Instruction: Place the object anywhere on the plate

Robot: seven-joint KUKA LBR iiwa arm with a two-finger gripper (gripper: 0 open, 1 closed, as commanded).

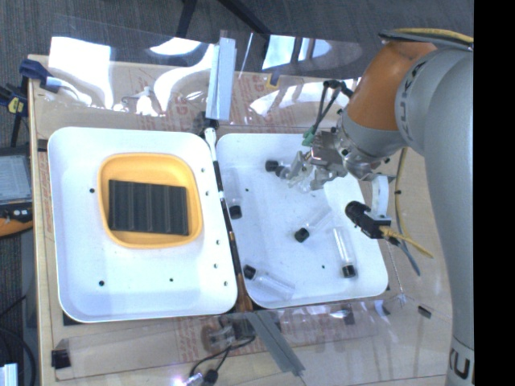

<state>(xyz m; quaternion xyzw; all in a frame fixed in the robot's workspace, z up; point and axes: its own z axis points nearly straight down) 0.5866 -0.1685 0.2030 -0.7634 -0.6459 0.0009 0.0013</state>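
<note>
Three small tubes (342, 252) lie below the pincer (310, 170). The yellow plate (150, 201) sits far left. Pincer's grip: cannot tell.

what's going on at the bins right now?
The KUKA arm reaches in from the right, its gripper low over the back of the right bin. Several clear vials with black caps lie scattered in that bin. The yellow plate, with a dark ribbed insert, sits in the left bin, nothing on it yet. Whether the gripper holds a vial is unclear.
</note>
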